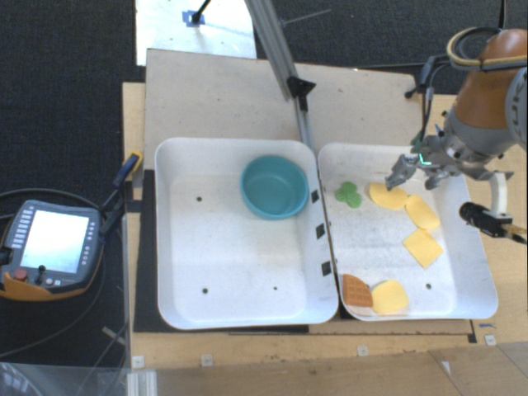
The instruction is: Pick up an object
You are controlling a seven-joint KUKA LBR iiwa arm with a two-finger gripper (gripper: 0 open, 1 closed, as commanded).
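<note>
Reaching in from three o'clock, the arm (487, 97) had its pincer (415, 172) low over the right bin (470, 304), at the bin's twelve o'clock edge. The step in hand looked like the approach to a grasp, not yet a lift: nothing could be seen between the fingers. Whether the pincer stood wide or narrow could not be told from above, since the wrist hid most of it.

The likely target was a yellow oval piece (388, 197), lying flat just at seven o'clock of the pincer and seemingly touching or almost touching its tip. Close by, toward four o'clock of that piece, lay a second yellow piece (422, 214), then a yellow square (423, 247) further down. A small green thing (347, 194) sat at nine o'clock of the oval, near the bin's inner wall. At the bin's six o'clock edge rested a brown waffle-like piece (356, 290) beside another yellow round (389, 297). The left bin (190, 304) held a blue bowl (275, 186).

The next move probably called for centring over the oval, since flat thin pieces give little edge to pinch.
</note>
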